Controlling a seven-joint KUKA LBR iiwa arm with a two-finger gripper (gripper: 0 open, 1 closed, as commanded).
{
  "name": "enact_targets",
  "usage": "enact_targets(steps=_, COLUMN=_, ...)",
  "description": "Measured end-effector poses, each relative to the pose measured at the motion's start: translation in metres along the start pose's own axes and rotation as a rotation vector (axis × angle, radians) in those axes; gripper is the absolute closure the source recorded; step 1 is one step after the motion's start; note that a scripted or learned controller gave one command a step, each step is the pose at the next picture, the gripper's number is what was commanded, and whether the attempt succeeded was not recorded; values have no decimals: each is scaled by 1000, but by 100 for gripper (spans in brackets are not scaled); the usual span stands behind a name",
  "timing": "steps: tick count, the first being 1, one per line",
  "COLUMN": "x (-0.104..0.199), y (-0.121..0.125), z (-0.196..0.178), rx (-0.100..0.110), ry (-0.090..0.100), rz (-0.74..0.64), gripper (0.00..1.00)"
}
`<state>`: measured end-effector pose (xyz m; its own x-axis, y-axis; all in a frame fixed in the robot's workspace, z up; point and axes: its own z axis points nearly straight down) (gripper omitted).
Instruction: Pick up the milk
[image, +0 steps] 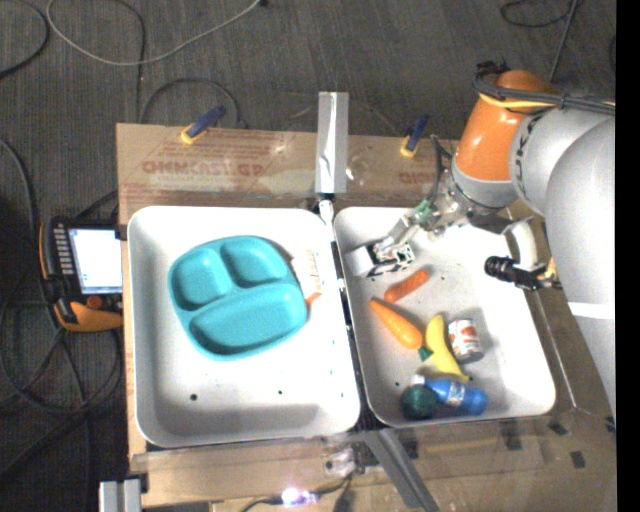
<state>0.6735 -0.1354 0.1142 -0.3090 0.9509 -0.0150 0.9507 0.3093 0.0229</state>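
Toward the back left corner of the right bin, the end effector sits low over the white floor. The grey arm slants in from the right with its orange band above the wrist. Whether the end effector is open or closed cannot be told from this slanted view, and nothing can be seen gripped in it.

The milk appears to be the small white carton with an orange edge. It lies in the left bin, touching the right rim of the teal divided plate and close to the wall between the bins. It is well apart from the end effector, on the other side of that wall.

Just in front of the end effector lies a small carrot, with a larger carrot nearer the camera. A banana lies beside the larger carrot, and a red-and-white can touches the banana's right side. At the front of the right bin, a blue bottle lies on its side against a dark green rounded item.

Both bins rest on the counter, whose brown board is held at its far edge by two blue-handled clamps. A handheld pendant with a lit screen lies to the left of the counter.
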Motion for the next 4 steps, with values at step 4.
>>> enact_targets(steps=4, x=7, y=6, z=4, rx=-2, ry=-18, rz=92, gripper=0)
